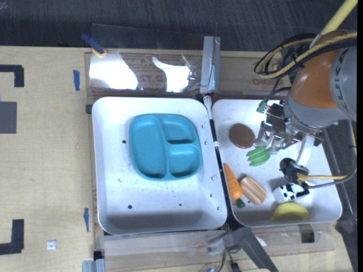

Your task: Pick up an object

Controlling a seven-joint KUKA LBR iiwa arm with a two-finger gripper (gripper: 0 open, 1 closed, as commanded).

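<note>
green toy vegetable (pixel 258 156) | lying flat, right bin (pixel 332 200), just beneath hand (pixel 273 142) | brown disc (pixel 242 135) up-left | carrot (pixel 232 183), bread roll (pixel 253 190), cow toy (pixel 291 192), lemon (pixel 291 211) along near side

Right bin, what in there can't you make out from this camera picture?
- The tool: open or shut is unclear; the arm's grey housing overhangs it.
- Green item: partly under the tool, contact unclear.
- Black and white toy: too small to identify.
- Yellow item: low at the bin's front rim, shape unclear.

light: bright, even, overhead | glare: blown-out patch on clear sheet (pixel 144 72) behind bins | shadows: soft, faint | focus: slightly soft throughout
</note>
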